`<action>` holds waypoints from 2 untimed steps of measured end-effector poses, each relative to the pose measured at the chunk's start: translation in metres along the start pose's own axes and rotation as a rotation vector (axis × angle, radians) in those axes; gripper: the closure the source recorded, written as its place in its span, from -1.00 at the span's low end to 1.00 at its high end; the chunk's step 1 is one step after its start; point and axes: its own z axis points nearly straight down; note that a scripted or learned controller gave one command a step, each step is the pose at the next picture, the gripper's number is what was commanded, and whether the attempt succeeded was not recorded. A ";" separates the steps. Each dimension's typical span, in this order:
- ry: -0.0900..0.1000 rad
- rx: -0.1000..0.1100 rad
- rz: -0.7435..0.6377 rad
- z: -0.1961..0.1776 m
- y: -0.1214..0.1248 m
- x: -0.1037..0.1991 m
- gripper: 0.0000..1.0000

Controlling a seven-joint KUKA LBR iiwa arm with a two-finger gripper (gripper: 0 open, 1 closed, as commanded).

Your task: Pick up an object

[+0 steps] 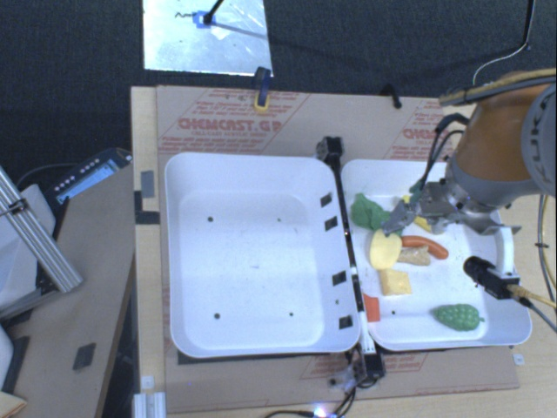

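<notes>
Toy foods clustered in right bin: yellow pieces, red-orange sausage, leafy green, bumpy green item near front. Claw low over them beside leafy green; spread or pressed, cannot tell. Left bin alongside on desk.

The arm runs off the frame's right edge, its wrist covering the upper right of the right bin. An orange piece peeks from under the gripper, too hidden to identify. Finger state: unreadable.
</notes>
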 end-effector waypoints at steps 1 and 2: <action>-0.001 0.000 0.001 0.095 0.024 -0.021 -1.00; 0.000 0.002 -0.001 0.106 0.013 -0.004 -1.00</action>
